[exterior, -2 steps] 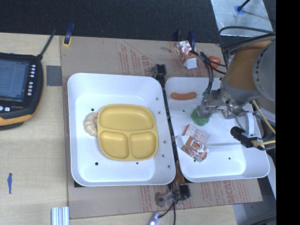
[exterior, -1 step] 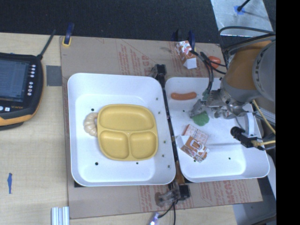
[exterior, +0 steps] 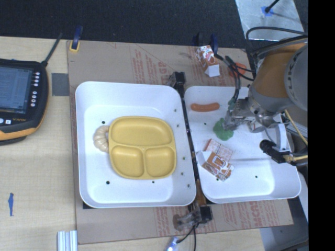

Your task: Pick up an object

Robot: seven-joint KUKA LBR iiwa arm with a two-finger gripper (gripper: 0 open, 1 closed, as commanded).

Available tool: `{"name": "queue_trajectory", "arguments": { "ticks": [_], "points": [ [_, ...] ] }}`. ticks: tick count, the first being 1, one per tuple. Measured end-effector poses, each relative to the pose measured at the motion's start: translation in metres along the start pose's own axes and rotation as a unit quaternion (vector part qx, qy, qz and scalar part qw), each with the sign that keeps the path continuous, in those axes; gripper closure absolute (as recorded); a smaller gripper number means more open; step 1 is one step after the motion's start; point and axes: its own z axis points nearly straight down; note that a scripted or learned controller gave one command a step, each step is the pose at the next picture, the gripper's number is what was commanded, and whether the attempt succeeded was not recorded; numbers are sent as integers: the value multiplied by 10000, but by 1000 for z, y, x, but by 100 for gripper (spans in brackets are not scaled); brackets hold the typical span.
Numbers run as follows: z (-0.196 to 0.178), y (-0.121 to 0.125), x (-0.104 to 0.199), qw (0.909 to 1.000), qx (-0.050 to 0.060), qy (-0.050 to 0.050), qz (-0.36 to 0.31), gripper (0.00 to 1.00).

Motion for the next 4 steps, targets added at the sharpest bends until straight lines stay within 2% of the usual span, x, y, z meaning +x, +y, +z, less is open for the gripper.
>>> {"name": "queue_trajectory", "arguments": {
  "ticks": [1, 2, 3, 4],
  "points": [
    [0, 0, 0, 10000, 1, -1, -3, 0],
    [21, -4, 8, 10000, -15, 12, 15, 0],
    [10, -4, 7, 10000, -7, 6, 4, 100],
    [10, -4, 7, 10000, -6, 5, 1, 0]
  ]
}}
